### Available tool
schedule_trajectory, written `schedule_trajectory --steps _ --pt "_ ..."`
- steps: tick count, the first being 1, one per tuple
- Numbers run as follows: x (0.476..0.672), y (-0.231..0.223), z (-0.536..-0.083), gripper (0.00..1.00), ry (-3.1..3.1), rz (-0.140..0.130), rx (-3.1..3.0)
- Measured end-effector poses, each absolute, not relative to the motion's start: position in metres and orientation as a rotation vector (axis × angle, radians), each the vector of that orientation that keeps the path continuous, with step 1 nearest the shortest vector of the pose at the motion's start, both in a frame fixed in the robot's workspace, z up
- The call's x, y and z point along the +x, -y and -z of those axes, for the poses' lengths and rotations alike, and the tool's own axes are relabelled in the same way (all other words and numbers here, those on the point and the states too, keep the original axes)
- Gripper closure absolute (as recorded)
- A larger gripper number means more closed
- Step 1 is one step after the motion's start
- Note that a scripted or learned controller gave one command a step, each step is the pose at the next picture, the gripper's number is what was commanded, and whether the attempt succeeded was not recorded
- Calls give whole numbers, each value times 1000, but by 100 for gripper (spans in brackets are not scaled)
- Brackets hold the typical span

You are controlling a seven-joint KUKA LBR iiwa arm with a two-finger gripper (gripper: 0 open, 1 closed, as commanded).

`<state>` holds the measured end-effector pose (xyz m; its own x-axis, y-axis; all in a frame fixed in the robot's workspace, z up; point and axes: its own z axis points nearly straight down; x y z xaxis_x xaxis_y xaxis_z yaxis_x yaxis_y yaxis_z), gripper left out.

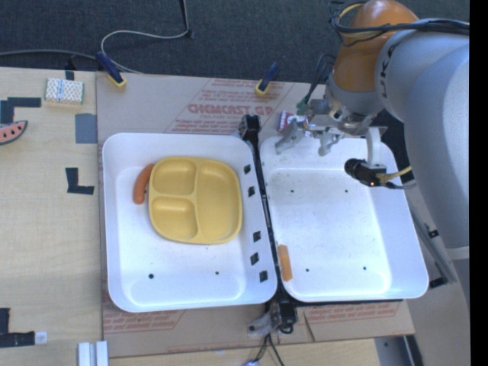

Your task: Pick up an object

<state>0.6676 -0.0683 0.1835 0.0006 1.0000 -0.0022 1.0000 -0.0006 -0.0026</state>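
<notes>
Brown cardboard (213, 109) is covering the bench under two shallow white bins, with pale wood to the left and dark carpet running along the far side. Over the far edge of the right bin (343, 280), the gripper (305, 139) is hanging with its two metal fingers (286, 142) spread apart and nothing sitting between them. Above it, the orange band (374, 44) is topping the wrist, and the grey arm (435, 120) is stretching off to the right. A black cable end with a small red light (366, 171) is dangling just beside the gripper, over the right bin's floor.

Well apart from the gripper, a small orange carrot-like piece (284, 262) is lying at the right bin's near left edge, beside the dividing rim. In the left bin (183, 288), a yellow divided plate (195, 199) is lying flat, and an orange sausage-shaped piece (141, 184) is touching its left side. Two blue-and-yellow clamps (110, 69) are gripping the cardboard's far edge. A small patterned block (64, 91) is resting on the wood at the far left.
</notes>
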Motion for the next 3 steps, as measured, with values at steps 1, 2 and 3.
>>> schedule_trajectory --steps 1,2,3 --pt "669 96 -85 0 2223 -1 -2222" --pt "669 96 -95 100 2225 -1 -2221" --pt "669 95 -105 100 2225 0 -2220"
